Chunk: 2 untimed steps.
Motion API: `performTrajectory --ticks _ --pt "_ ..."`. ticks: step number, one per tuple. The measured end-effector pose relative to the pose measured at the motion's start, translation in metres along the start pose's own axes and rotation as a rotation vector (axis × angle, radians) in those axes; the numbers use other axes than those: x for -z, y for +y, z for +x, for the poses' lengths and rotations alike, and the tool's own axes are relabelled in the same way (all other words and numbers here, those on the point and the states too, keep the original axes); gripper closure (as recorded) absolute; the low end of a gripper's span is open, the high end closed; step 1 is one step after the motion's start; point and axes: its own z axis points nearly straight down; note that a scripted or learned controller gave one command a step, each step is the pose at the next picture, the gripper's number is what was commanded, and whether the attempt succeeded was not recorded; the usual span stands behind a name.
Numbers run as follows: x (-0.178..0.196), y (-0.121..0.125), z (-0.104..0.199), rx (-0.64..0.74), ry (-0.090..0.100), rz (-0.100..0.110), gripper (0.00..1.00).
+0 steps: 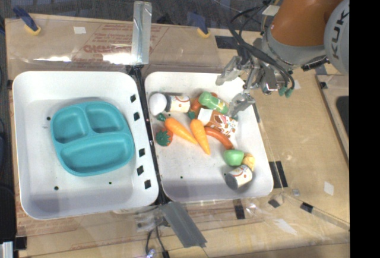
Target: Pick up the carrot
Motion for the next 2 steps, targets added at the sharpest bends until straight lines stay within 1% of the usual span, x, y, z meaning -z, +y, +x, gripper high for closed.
performTrajectory --ticks 1,2 --pt "-0.146 0.047 0.041 0.189 0.007 -0.005 0.0" --pt "-0.177 0.058 0.035 0.28 0.001 -0.003 0.0"
